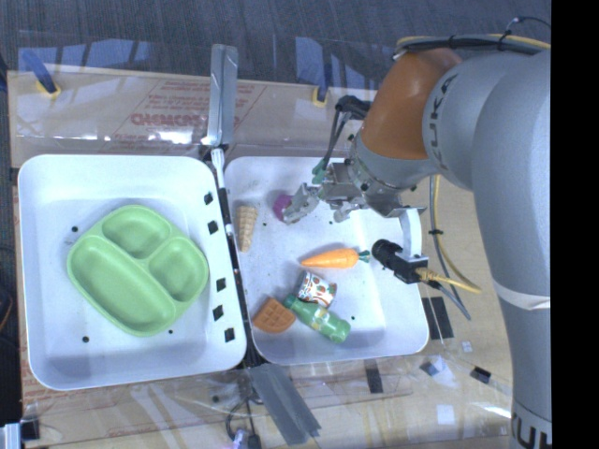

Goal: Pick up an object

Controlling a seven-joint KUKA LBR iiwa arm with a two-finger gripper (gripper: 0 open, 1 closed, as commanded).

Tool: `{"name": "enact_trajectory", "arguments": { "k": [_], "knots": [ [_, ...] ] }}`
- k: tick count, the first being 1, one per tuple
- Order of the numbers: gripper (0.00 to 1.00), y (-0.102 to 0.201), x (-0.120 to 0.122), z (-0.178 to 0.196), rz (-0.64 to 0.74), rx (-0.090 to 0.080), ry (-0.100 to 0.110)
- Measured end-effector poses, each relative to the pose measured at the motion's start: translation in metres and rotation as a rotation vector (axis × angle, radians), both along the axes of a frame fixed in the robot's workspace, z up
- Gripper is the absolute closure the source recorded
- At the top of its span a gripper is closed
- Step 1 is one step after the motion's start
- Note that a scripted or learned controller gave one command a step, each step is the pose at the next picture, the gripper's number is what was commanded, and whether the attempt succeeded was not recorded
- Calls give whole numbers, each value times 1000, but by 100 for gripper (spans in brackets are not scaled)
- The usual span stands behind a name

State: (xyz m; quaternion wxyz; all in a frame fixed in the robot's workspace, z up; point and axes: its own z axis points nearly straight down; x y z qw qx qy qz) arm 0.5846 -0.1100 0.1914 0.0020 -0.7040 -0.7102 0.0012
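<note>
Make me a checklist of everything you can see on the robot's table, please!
Surface: two white bins, left bin, right bin.
Job's things: carrot, ice cream cone, green bottle, small can, cookie, purple piece, all in the right bin.
Clutter: green divided plate in the left bin.
Grippers: gripper beside the purple piece.
Cables: yellow and black cables by the arm.
Surroundings: dark carpet.

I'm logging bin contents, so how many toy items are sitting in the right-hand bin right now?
5: ice cream cone by the left wall, purple piece near the gripper, carrot mid-bin, green bottle and brown biscuit in front. The arm may hide more.
</note>
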Motion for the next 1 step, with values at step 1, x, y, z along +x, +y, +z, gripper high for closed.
{"name": "enact_trajectory", "arguments": {
  "k": [1],
  "knots": [
    [0, -50, -31, -100, -7, -1, -1]
  ]
}}
